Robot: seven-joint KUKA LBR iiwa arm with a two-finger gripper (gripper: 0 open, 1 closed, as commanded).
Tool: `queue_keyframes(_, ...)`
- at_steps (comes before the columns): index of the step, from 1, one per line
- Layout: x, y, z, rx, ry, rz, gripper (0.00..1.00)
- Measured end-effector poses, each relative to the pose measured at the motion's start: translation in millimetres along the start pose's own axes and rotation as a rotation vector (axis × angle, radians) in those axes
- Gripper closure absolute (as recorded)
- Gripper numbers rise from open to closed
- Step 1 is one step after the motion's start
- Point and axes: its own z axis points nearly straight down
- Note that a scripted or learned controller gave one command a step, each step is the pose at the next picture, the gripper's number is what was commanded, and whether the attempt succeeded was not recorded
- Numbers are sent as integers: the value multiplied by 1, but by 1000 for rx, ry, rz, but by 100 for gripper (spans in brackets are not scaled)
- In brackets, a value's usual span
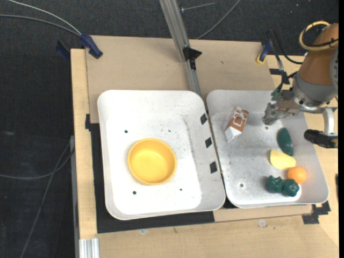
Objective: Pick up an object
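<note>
Nearest the camera in the right bin [252, 195] sat a green toy [281, 186], an orange ball [296, 174] and a yellow piece [281, 159], then a dark green piece [285, 140]. Further back lay a small carton [236, 123]. Looked like the approach step: nothing lifted yet, so the next move needed a pick of target and a descent. The gripper [273, 113] hung above the bin's far side, arm coming in from the right. Couldn't tell how its jaws stood.

wooden bench [140, 69] bears two white bins [156, 112] side by side
</note>
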Motion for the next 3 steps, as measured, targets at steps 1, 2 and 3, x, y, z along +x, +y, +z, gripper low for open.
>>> queue_keyframes(1,-1,-7,-51,-12,-6,1,100)
queue_keyframes(2,-2,0,-119,-14,-6,-1,100)
queue_keyframes(3,-2,2,-177,-14,-6,-2,100)
